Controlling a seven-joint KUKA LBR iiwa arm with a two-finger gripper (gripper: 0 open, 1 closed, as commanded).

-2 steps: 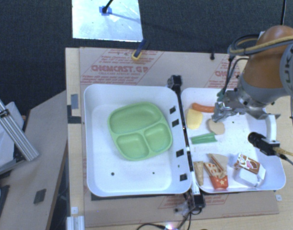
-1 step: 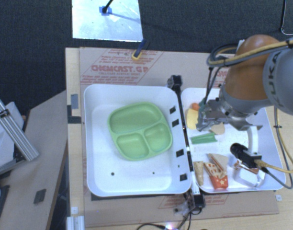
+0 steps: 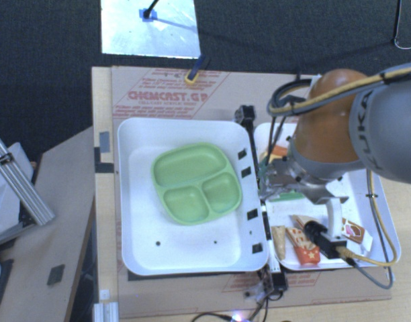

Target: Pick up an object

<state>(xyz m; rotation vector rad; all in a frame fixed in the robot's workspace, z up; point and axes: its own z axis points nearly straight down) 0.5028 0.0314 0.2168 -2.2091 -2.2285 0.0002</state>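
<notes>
The jaws sit under the wrist of the arm (image 3: pixel 340 129), low over the left part of the right bin (image 3: pixel 289 215), just beside the wall it shares with the left bin (image 3: pixel 185 247). The wrist body hides them, so their opening cannot be told, nor whether they hold or touch anything. A green sliver (image 3: pixel 287 194) shows at the wrist's lower edge; what it is cannot be told.

The nearest clear candidates lie toward the near edge of the right bin:
- A tan cone-shaped piece (image 3: pixel 279 241), by the shared wall. Its long axis runs far to near.
- A red-orange packet (image 3: pixel 304 245), just beside the cone. Its long axis runs nearly parallel, slightly slanted.
- A small red-and-white item (image 3: pixel 354 231), further right.

An orange item (image 3: pixel 278 151) lies on the far side of the wrist.

Judgement: cone and packet are the closest targets, reached by a short travel toward the near edge.

A green divided plate (image 3: pixel 195 183) lies flat in the left bin, across the wall.
</notes>
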